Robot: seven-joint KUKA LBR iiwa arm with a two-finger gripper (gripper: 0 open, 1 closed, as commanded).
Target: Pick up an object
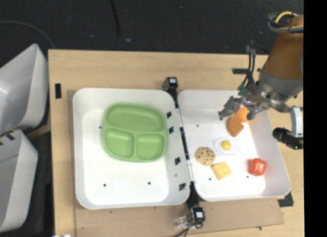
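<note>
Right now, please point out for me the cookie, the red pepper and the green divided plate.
cookie [205, 155], camera view, middle of its speckled top.
red pepper [257, 167], camera view, middle of its red body.
green divided plate [134, 117], camera view, bare floor of its large upper compartment.

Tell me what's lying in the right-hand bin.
In the right bin: a cookie, fried egg, cheese wedge, red pepper and a brown bread piece. The gripper hangs over an orange item, partly covering it.
</note>
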